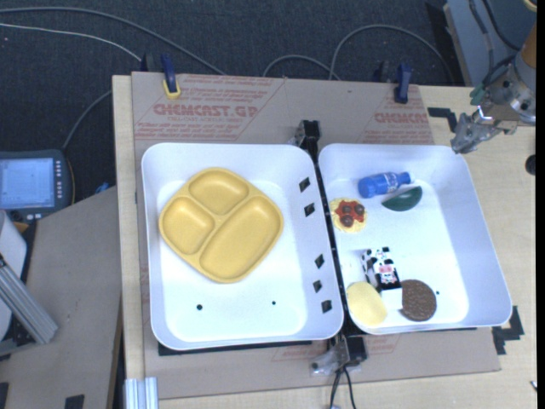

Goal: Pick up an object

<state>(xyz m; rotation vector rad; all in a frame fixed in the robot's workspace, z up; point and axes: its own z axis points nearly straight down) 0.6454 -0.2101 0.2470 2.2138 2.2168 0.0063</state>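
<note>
A brown board (213,100) clamped over dark carpet (255,15) bears 2 white bins. The gripper (470,133) hangs beyond the right bin (485,245), whether clenched cannot be told. A blue bottle (383,183) lies inside; a yellow tray (221,224) sits left.

I see two white bins (170,313) of smooth, faintly glossy plastic, and the yellow divided tray (221,224) looks like matt plastic. The tabletop (221,100) reads as brown cardboard-like board, matt with red print.
</note>
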